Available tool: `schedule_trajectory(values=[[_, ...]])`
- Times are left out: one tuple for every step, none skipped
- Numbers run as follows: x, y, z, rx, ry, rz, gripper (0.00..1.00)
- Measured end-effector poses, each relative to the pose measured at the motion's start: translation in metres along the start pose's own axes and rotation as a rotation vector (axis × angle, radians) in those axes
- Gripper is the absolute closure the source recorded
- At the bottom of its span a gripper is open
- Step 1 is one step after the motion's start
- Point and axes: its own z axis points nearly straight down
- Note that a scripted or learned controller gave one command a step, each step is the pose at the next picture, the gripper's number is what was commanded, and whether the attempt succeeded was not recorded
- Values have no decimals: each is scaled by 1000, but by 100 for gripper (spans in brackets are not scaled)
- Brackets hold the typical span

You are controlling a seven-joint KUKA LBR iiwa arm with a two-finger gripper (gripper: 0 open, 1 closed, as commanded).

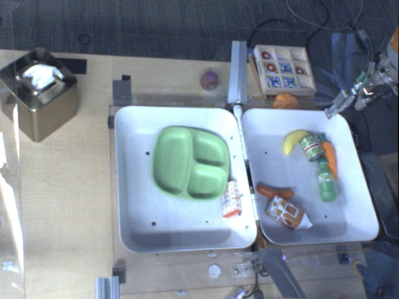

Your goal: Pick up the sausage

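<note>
From my remote station: two bins side by side. The sausage (275,191) lies in the right bin (355,229), near its left wall, roughly level, reddish-orange. Just below it, touching or nearly so, a small carton (285,212) with brown and white print lies tilted.

Further back in the same bin I see a banana (294,141), a small can (310,147) just beside it, a carrot (330,159) running along the can's right, and a green bottle (326,182) below those. All of these are well apart from the sausage.

Left bin (134,229) holds a green divided tray (190,161); a small red and white packet (232,200) rests against the tray's lower right corner.

Gripper (333,108) is at the far right corner of the right bin, above its rim, well away from the sausage. I cannot tell how it is set at this size. Nothing is visibly held.

Outside the bins: a tic-tac-toe board (285,69) behind the right bin, a tissue box (40,92) at far left
</note>
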Motion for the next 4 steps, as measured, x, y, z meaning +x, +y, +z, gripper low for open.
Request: schedule_trajectory(values=[[73, 0, 48, 2, 3, -154, 0], [92, -35, 161, 5, 5, -88, 0], [37, -18, 137, 1, 2, -38, 0], [82, -56, 134, 1, 3, -315, 0]])
